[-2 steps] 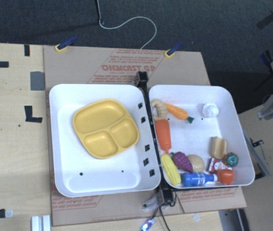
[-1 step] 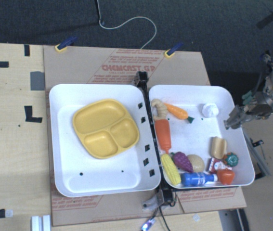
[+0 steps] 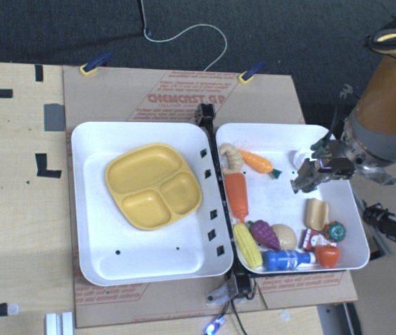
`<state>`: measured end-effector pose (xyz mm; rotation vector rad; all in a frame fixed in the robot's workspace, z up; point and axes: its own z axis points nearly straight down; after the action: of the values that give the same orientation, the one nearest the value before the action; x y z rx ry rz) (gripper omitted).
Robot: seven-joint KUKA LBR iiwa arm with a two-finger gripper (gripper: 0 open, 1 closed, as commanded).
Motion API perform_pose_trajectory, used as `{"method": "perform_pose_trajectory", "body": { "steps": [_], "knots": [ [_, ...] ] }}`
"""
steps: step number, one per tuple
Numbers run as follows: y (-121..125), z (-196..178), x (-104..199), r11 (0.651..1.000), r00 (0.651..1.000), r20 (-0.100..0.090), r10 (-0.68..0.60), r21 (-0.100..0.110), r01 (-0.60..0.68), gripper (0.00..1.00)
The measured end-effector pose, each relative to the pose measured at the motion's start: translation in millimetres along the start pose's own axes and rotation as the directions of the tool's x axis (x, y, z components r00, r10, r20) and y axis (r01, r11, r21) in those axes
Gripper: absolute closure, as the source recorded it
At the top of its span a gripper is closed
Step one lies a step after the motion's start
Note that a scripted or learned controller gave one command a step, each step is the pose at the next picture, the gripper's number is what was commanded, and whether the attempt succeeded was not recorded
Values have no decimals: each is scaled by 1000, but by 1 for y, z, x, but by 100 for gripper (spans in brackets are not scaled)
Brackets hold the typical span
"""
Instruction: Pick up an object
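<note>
- At the frame's right edge, the grey arm with its orange band (image 3: 386, 100) reaches leftward over the right shallow white bin (image 3: 290, 132).
- Its dark gripper (image 3: 308, 176) hangs above bare bin floor; whether it is apart or together, I cannot tell.
- Just below it lies a tan bread-shaped toy (image 3: 316, 213).
- An orange plastic carrot (image 3: 257, 162) lies left of the gripper.
</note>
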<state>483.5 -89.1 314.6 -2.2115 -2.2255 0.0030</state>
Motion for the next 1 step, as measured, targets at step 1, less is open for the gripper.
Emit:
{"method": "perform_pose_trajectory", "body": {
  "steps": [1],
  "knots": [
    [0, 15, 63, 1000, 1000, 0, -1, 0, 1, 100]
  ]
}}
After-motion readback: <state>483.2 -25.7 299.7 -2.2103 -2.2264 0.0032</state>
